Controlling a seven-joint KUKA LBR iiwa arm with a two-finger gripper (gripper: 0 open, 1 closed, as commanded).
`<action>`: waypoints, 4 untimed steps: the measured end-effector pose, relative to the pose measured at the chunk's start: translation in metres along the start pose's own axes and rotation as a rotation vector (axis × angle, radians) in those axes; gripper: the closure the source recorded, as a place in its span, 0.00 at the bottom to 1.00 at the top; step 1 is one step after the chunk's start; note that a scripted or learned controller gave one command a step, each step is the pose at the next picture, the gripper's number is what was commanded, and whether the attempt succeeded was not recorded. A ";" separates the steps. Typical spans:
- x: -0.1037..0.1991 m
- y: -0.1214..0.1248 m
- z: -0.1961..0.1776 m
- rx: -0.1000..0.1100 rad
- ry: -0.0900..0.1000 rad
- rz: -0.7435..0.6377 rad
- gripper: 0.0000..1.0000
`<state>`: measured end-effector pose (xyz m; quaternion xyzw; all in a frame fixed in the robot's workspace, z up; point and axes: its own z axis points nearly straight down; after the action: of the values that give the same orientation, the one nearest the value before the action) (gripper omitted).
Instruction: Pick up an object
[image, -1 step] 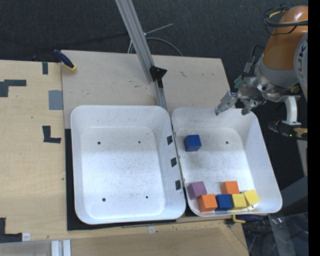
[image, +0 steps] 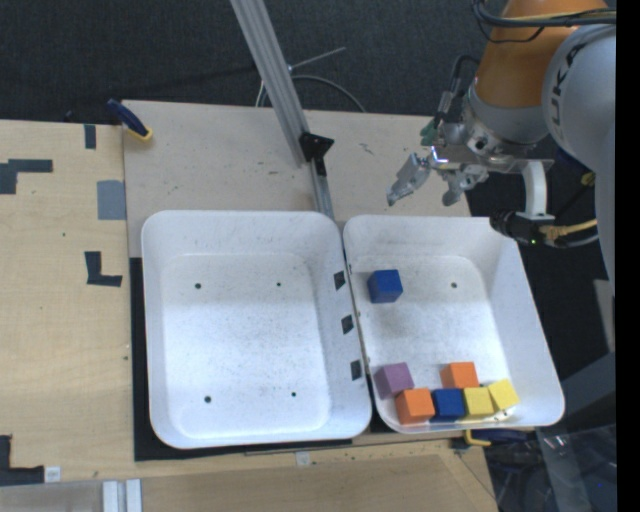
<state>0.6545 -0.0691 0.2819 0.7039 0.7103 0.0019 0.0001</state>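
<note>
There are two white bins on the counter (image: 230, 160), side by side. The left bin (image: 160, 300) has no blocks in it. The right bin (image: 510, 290) has seven small blocks: two blue, two orange, two yellow and one purple. One blue block (image: 385, 285) sits alone near the far end of the right bin. The purple block (image: 394, 378), two orange blocks (image: 459, 375) (image: 415, 404), second blue block (image: 449, 402) and two yellow blocks (image: 479, 401) (image: 503, 393) huddle together at the near edge. The pincer (image: 432, 186) hangs above the far rim of the right bin, open, with nothing in it. The lone blue block lies nearest to it, below and a bit left.
</note>
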 end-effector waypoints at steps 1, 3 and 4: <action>0.059 0.005 -0.081 -0.006 -0.001 0.001 0.00; 0.008 -0.106 -0.229 -0.006 -0.005 0.012 0.00; 0.100 -0.113 -0.172 0.008 -0.001 -0.001 0.00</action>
<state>0.5404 0.0295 0.4541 0.7038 0.7104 -0.0014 -0.0022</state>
